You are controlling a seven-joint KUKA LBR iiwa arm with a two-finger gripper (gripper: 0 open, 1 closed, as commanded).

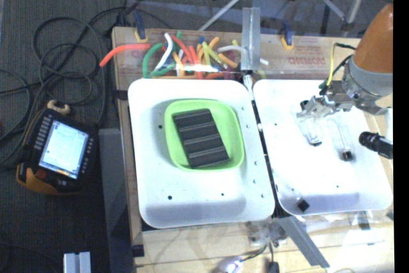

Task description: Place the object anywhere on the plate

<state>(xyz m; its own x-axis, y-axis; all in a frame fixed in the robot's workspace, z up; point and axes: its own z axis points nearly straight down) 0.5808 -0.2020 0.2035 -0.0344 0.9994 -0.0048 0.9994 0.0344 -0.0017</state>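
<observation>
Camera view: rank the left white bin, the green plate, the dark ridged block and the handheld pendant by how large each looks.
1. Left white bin, clearly the largest.
2. Green plate.
3. Dark ridged block, lying on the plate.
4. Handheld pendant on the floor. It looks close to the block in size and sits lower, so ranks three and four are unsure.

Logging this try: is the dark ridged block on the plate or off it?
On: the dark ridged block lies flat inside the green plate, green rim visible around it, left bin.

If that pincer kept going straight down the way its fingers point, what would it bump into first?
Most likely the bare white floor of the right-hand bin. The pincer hangs over it with its clear fingers pointing down, apart, nothing between them. Its height is hard to judge from this slanted view.
</observation>
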